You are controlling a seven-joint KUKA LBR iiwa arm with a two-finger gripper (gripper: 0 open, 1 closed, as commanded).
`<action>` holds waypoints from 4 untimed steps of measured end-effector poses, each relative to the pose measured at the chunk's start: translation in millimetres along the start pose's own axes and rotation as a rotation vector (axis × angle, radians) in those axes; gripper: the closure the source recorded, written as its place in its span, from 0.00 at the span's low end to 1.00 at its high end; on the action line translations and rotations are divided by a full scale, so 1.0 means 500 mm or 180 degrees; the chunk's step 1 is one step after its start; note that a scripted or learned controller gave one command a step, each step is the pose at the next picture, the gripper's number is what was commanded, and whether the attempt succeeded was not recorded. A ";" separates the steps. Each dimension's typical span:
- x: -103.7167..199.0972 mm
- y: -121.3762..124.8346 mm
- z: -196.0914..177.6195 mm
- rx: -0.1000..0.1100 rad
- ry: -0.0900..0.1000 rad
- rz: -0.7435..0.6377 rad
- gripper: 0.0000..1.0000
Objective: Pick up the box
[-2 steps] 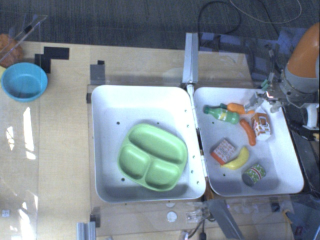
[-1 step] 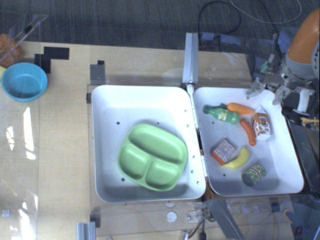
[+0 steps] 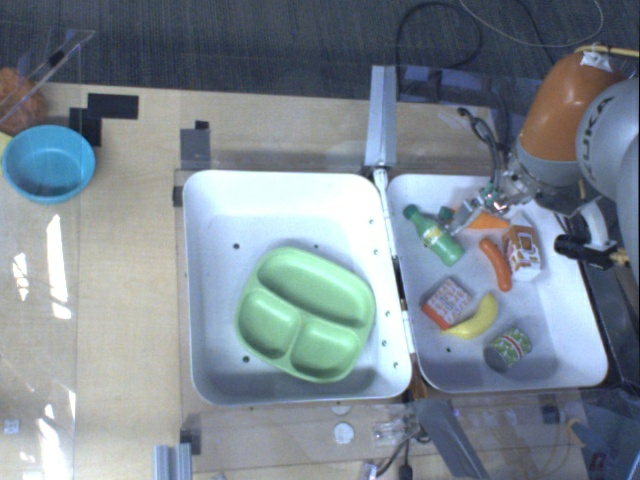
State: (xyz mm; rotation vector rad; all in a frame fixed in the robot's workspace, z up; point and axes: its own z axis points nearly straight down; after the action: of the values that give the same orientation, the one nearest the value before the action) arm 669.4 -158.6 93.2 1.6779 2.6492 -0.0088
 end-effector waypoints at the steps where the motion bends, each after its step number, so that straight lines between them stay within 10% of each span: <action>1: -0.077 -0.035 -0.033 -0.0016 0.0014 -0.0313 0.00; 4: -0.082 -0.036 -0.112 -0.0032 -0.0001 -0.0891 0.00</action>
State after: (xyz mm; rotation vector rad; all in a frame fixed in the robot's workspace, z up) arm 670.6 -202.9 149.6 1.2901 2.8530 0.0033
